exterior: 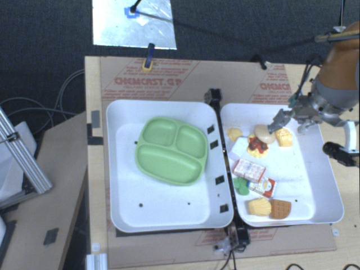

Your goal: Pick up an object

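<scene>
On the tabletop: 2 white bins side by side, so picking stays in one and the other takes drops.
Left bin: 1 green tray lying flat.
Right bin: toy foods clustered toward its left wall.
Arm: reaching in over the right bin.
Pincer: low beside the bun; grip cannot be told, nothing visibly held.
Bun: touching the red piece, awkward to isolate.

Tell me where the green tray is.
The green tray lies in the left bin, near its middle, across the divider from the toy food in the right bin.
</scene>
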`<action>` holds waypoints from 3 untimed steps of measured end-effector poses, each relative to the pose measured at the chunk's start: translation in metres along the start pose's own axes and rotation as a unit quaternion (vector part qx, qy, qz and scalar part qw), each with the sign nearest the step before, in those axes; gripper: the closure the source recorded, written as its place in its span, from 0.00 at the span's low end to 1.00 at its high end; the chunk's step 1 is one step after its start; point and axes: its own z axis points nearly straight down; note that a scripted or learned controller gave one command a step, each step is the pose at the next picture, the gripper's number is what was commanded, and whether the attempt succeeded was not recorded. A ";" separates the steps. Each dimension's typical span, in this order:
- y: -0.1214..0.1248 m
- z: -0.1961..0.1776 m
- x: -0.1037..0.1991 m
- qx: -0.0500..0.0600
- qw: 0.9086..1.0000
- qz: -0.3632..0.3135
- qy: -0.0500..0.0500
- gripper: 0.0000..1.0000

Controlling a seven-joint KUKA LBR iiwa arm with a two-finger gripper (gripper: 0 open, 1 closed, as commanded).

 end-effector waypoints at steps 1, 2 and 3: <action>0.003 -0.008 0.000 -0.006 1.000 -0.001 -0.001 0.00; 0.006 0.034 0.001 -0.005 1.000 -0.001 -0.001 0.00; 0.005 0.095 0.007 -0.004 1.000 -0.001 0.000 0.00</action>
